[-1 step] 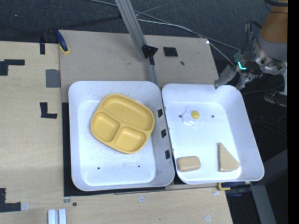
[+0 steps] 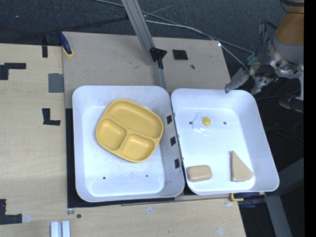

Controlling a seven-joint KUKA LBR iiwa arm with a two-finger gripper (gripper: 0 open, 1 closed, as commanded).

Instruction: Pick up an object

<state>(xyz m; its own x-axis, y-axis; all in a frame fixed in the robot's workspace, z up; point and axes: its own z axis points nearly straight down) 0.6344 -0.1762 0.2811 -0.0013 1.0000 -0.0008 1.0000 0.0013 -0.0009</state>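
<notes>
My gripper [image 2: 243, 86] hangs over the far right corner of the right bin [image 2: 261, 132], fingers spread open with nothing between them. In that bin lie a small white fried egg with a yellow yolk [image 2: 203, 123] near the far middle, a tan rounded block [image 2: 199, 173] at the near left, and a tan wedge [image 2: 240, 167] at the near right. The left bin [image 2: 84, 132] holds a yellow divided plate [image 2: 130, 130].
A slanted grey metal post [image 2: 143, 28] rises behind the bins, and cables run across the dark floor at the back. Wooden bench surface extends to the left with black tape marks.
</notes>
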